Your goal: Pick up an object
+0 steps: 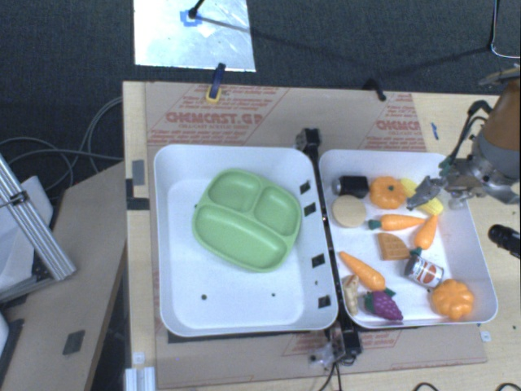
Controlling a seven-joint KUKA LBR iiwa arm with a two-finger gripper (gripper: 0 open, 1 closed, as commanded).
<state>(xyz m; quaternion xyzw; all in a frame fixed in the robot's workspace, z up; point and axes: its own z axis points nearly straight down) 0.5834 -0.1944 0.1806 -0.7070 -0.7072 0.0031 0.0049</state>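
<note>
Here the grey arm reaches in from the right, and its gripper (433,192) hangs over the upper right part of the right-hand shallow white bin (480,259). Its 2 fingers stand slightly apart, with a small yellow toy piece (431,206) just below them; whether they touch it cannot be told, and nothing is clearly clamped between them.

That bin holds the toy foods: a small orange pumpkin (387,192) near its top, a black block (352,186) left of it, a pale round disc (350,211) below the block, 1 orange carrot lying flat (397,222), 1 upright carrot (426,232) beside it, a brown toast slice (392,246), a third carrot (363,270) lower left, a small can with a red label (424,272), a purple grape bunch (384,305) and a larger orange pumpkin (452,298) in the lower right corner.

The left-hand white bin (179,300) carries a green divided plate (247,218), tilted. Both bins rest on the tabletop (269,112).
</note>
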